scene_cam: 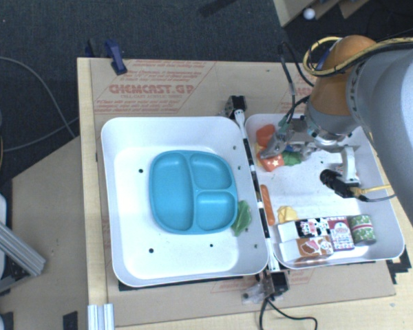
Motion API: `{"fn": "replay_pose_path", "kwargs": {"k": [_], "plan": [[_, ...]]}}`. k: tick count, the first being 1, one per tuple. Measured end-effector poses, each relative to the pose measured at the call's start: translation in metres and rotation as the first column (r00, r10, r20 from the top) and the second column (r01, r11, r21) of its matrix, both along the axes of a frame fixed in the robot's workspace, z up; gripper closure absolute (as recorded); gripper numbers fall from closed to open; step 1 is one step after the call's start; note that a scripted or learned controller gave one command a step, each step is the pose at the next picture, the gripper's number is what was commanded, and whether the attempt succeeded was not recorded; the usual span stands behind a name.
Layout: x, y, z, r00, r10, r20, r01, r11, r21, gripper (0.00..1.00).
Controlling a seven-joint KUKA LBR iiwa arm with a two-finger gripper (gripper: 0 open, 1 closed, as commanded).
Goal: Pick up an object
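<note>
My gripper (283, 145) hangs low over the far left corner of the right bin (382, 249). Right beside it lie a red-orange toy food piece (264, 135), a second orange-red piece (270, 161) and a small green piece (292, 159). The gripper's tip is close to or touching these, and I cannot make out anything held. Nearer the front of that bin lie an orange stick (267, 205), a yellow piece (287, 214), a black-and-white carton (310, 228), a red carton (339, 234) and a green can (363, 229).
The left bin (124, 246) holds a blue divided plate (191, 190) with a green leafy piece (242, 216) at the plate's right edge. A black divider rail (251, 167) runs between the two bins. The grey arm (389, 95) covers the right bin's far right.
</note>
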State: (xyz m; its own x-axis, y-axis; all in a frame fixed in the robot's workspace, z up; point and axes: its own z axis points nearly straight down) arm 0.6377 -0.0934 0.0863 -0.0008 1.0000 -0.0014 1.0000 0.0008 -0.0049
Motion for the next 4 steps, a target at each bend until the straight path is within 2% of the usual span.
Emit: {"fn": "replay_pose_path", "kwargs": {"k": [1, 2, 3, 4], "plan": [[0.001, 0.001, 0.011, 1.000, 0.001, 0.005, -0.001, 1.000, 0.001, 1.00], [0.001, 0.001, 0.011, 1.000, 0.001, 0.004, -0.001, 1.000, 0.001, 0.00], [-0.030, -0.001, -0.002, 1.000, -0.001, 0.003, 0.001, 1.000, 0.002, 0.00], [-0.030, 0.000, 0.008, 1.000, -0.001, 0.005, 0.001, 1.000, 0.002, 1.00]]}}
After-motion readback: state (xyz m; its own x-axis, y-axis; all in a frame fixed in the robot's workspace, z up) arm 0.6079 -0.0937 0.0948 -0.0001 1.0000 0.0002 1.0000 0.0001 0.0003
